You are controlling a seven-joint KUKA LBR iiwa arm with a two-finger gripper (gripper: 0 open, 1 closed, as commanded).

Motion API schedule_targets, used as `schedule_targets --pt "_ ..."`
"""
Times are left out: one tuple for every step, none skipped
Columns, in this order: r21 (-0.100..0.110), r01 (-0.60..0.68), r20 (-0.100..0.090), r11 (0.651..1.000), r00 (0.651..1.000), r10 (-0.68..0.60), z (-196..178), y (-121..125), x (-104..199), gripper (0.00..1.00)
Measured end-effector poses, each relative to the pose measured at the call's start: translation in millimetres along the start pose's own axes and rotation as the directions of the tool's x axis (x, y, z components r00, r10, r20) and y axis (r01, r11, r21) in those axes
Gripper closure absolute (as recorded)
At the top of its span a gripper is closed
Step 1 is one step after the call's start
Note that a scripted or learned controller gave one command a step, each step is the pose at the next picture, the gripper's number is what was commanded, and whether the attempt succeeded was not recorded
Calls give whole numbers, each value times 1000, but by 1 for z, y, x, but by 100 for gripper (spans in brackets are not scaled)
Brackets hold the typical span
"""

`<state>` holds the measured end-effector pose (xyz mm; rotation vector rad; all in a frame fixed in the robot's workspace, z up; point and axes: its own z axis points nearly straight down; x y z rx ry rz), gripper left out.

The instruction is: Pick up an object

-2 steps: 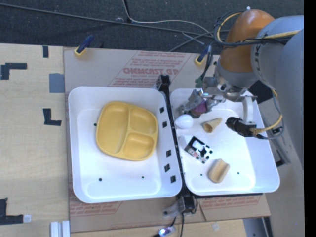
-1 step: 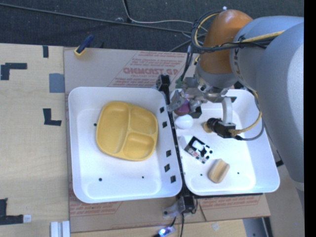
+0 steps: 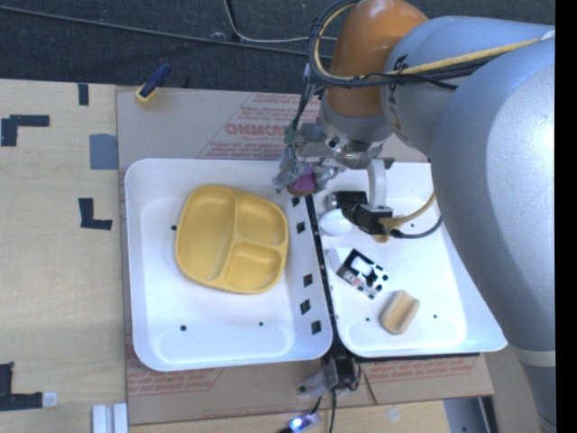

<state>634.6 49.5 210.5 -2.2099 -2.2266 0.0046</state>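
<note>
Pale wooden bench top with dark tape marks, brown cardboard sheet, dark carpet beyond.

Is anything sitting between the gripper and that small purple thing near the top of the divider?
Nothing visible does. The gripper is right at the small purple object by the divider; whether it is held is unclear. The yellow plate lies apart in the left bin.

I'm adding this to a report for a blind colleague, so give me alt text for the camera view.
A grey and orange robot arm reaches from the right, its gripper over the divide between two white bins with a small purple object at its tip. The left bin holds a yellow divided plate; the right bin holds a tan block and a black-and-white item.
</note>
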Motion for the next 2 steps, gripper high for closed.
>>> schedule_targets --pt "1 -1 1 1000 1000 1 -4 2 44 100" --pt "2 -4 3 1000 1000 4 -4 2 42 0"
